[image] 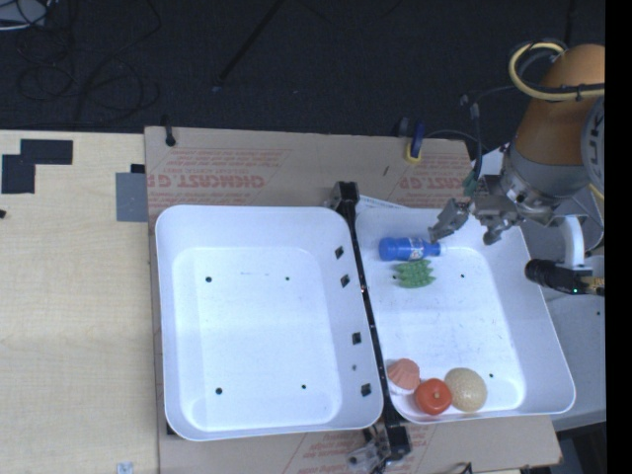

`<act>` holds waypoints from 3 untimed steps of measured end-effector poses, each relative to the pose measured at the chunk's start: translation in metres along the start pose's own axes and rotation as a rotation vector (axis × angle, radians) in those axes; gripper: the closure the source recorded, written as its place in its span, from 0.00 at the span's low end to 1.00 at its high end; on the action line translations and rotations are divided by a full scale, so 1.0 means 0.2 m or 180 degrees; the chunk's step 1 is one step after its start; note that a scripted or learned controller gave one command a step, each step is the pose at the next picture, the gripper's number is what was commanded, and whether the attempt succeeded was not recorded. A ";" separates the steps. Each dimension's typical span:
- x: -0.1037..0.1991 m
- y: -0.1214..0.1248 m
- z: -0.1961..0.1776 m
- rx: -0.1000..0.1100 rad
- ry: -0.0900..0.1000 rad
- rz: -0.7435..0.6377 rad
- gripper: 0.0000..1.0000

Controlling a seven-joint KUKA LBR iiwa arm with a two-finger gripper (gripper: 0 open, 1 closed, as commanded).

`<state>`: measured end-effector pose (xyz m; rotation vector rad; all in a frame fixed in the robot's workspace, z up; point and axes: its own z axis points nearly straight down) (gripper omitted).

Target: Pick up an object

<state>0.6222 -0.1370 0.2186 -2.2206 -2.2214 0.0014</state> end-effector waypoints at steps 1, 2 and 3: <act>-0.03 -0.03 -0.51 -0.0029 -0.0007 -0.0005 0.00; -0.19 -0.20 -0.66 -0.0003 -0.0002 0.0007 0.00; -0.40 -0.35 -0.92 -0.0015 -0.0011 0.0012 0.00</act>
